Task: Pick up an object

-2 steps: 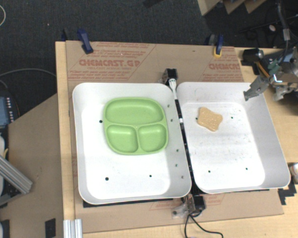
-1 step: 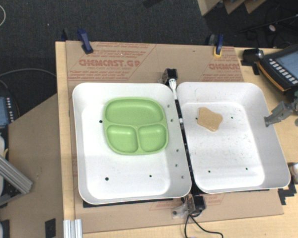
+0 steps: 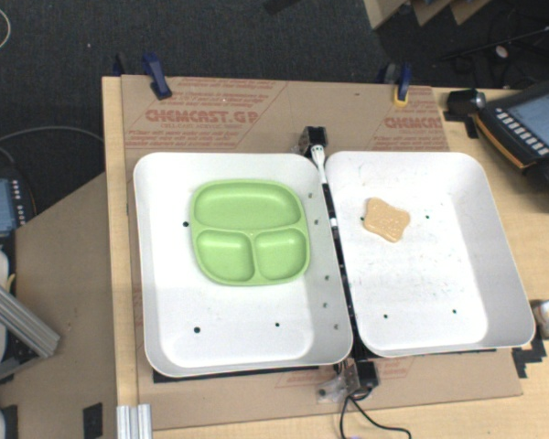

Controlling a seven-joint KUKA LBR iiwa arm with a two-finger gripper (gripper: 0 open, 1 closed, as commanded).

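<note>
A small tan, biscuit-like piece [image 3: 385, 219] is seen lying flat in the right bin [image 3: 457, 273], near its upper left; it is judged light, stiff and thin, best taken across its narrow width. A green divided tray [image 3: 250, 230] is judged light but broad. The pincer's state cannot be told.

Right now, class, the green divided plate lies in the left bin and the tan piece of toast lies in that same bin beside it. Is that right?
Not quite. The green divided plate does lie in the left bin, but the tan piece of toast lies in the right bin, as the camera view shows.
</note>
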